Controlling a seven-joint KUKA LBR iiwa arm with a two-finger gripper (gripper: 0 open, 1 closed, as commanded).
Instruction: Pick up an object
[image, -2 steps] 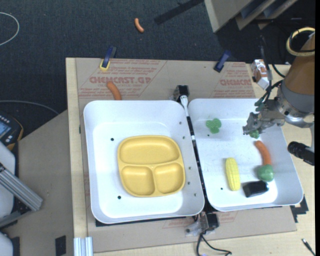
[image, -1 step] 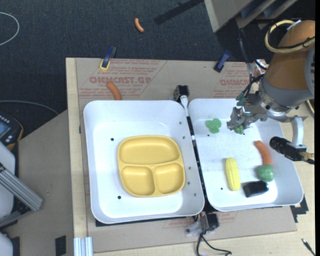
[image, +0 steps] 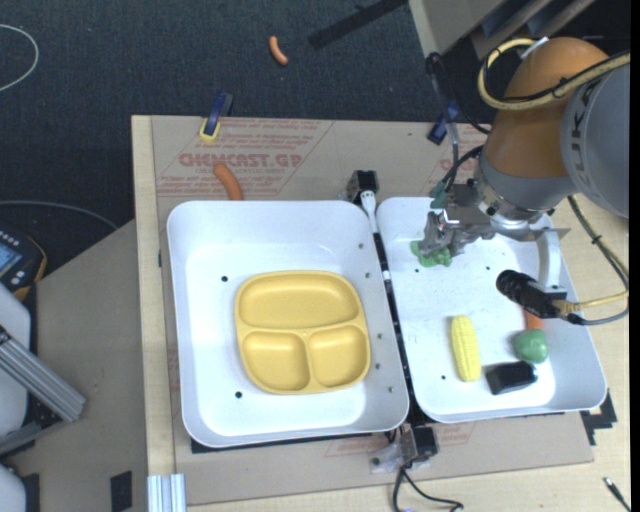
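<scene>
Two shallow white plastic bins side by side: left bin, right bin. One grey arm with an orange band comes in from the right. One two-finger metal gripper hangs low over the far-left part of the right bin.

Gripper state: fingertips sit directly on a small green soft-looking object, which shows at and just below the tips. The tips look close together around it, but the view does not settle whether the piece is truly pinched between them or merely touched. How far apart the fingers stand I cannot tell.

Count in the right bin, placed from the gripper:
- one small green object, at the fingertips;
- one yellow corn cob, nearer the camera than the gripper, slightly to its right, lying lengthwise;
- one black block, beyond the cob to the right, at the near edge;
- one round green ball-like item, just above the block, far right of the gripper;
- one small orange piece, touching the green ball's upper side, partly hidden.

Left of the gripper, in the left bin: one yellow three-compartment plastic tray, lying flat, nothing in it.

Outside the bins, on the cardboard up and left of the gripper: one orange sausage-shaped piece. A second orange piece lies farther off on the dark floor.
</scene>
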